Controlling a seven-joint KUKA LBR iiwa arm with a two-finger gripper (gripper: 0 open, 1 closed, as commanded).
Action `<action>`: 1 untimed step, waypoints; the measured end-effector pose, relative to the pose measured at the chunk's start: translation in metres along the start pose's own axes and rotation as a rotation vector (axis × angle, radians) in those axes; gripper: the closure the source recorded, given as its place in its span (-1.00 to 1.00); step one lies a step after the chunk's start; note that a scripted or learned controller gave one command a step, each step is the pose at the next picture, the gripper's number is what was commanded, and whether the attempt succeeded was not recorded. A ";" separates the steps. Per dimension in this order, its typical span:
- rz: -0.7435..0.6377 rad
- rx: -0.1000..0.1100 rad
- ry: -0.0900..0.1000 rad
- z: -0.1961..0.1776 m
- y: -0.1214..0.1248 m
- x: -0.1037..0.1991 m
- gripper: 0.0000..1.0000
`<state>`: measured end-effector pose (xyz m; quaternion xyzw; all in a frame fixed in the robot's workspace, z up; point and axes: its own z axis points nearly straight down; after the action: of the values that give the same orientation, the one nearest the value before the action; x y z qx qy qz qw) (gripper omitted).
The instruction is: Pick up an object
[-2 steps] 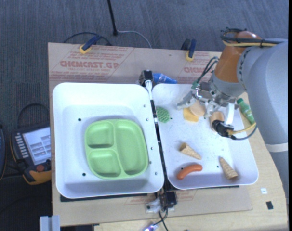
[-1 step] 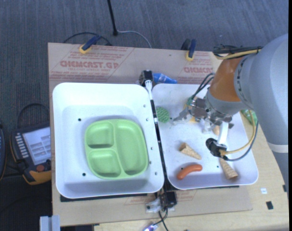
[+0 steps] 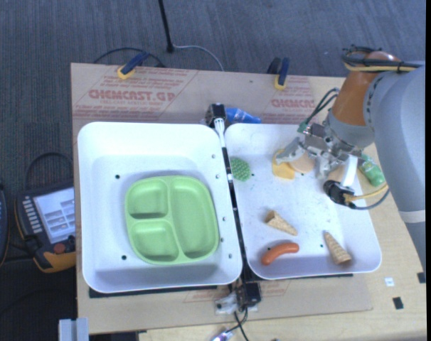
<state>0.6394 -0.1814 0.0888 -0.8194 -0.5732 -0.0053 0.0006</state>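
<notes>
My gripper (image 3: 311, 160) hangs over the back of the right bin (image 3: 358, 265), open, with its fingers spread low over a yellow cheese-like wedge (image 3: 285, 169). The wedge lies on the bin floor, partly under the gripper, and is not clamped. Further objects in this bin are a green round piece (image 3: 239, 168) by the left wall, a tan wedge (image 3: 281, 223) in the middle, an orange-red sausage (image 3: 280, 252) at the front, a ribbed cone (image 3: 336, 247) at the front right, and a green item (image 3: 373, 172) half hidden beside the wrist.
The left bin (image 3: 102, 155) holds a green divided plate (image 3: 173, 219). A blue object (image 3: 242, 115) lies on the board behind the bins. The arm (image 3: 397, 133) covers the right bin's far right corner. Clamps (image 3: 279, 73) sit at the board's back edge.
</notes>
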 end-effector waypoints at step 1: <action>-0.160 -0.002 -0.010 0.001 -0.027 0.076 -1.00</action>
<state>0.6398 -0.1003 0.0882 -0.7711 -0.6367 -0.0017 -0.0036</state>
